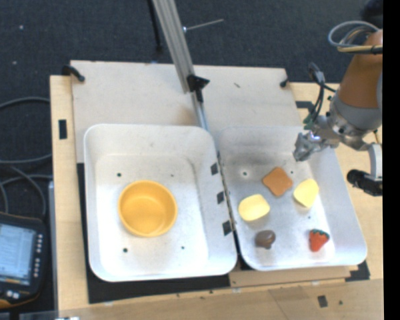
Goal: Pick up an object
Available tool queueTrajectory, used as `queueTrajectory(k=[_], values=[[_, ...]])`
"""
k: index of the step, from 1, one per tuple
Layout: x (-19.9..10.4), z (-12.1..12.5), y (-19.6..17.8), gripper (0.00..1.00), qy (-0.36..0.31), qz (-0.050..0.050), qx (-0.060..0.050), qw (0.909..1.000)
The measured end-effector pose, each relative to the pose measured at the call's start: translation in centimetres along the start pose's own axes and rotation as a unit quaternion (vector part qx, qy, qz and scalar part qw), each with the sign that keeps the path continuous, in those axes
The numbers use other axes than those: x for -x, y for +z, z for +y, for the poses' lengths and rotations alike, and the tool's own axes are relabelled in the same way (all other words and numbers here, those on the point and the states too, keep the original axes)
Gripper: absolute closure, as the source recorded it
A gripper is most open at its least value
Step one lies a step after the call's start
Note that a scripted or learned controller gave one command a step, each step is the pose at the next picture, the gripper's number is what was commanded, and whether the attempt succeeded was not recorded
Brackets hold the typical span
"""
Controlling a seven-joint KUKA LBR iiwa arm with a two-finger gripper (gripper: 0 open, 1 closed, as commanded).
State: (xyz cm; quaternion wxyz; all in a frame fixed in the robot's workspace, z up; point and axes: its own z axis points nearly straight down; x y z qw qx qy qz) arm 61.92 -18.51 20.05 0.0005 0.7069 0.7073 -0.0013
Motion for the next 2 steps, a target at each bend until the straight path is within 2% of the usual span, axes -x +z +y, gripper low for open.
queueTrajectory(k=[1, 2], values=[[-4.5, -2.1, -1.0, 1.0, -0.002, 0.001, 0.001, 1.0], [-10.2, -3.2, -2.6, 1.0, -0.004, 0.002, 0.002, 1.0]])
